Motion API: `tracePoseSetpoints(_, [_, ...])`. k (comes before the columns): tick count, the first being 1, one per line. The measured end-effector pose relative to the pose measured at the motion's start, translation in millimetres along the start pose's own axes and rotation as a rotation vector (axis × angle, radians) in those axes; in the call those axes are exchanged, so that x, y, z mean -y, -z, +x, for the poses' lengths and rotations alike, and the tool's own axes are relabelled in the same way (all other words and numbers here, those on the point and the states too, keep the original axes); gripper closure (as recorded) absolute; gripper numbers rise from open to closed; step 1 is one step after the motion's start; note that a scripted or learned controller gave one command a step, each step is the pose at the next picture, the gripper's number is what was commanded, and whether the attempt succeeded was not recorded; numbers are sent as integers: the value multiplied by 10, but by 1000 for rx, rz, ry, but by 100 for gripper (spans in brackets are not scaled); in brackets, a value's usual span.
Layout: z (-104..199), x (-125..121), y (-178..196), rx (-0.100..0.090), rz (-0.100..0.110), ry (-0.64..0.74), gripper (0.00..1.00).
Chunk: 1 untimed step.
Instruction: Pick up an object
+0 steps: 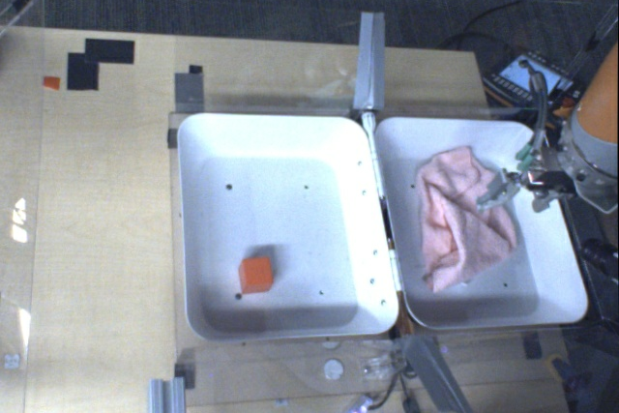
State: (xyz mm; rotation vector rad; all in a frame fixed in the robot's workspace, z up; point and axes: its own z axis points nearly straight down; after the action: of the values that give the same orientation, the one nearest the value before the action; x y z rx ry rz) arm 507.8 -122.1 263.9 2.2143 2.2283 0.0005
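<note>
The pincer (503, 189) hangs over the right bin (571, 300), its slim fingers reaching left to the right edge of the pink cloth (462, 213); they look spread a little, with nothing between them, though whether a tip touches the fabric I cannot tell. The cloth lies crumpled across the middle of that bin, white floor bare along the near and right walls. The left bin (198, 208) holds one small orange block (256, 275) near its front left, well apart from every wall but the near one. Beyond the bins, black patches (95, 61) mark the wooden surface (97, 237).
</note>
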Motion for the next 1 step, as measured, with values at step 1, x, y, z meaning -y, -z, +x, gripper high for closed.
tracePoseSetpoints(1, [-208,-489,-1256,0,0,33,0])
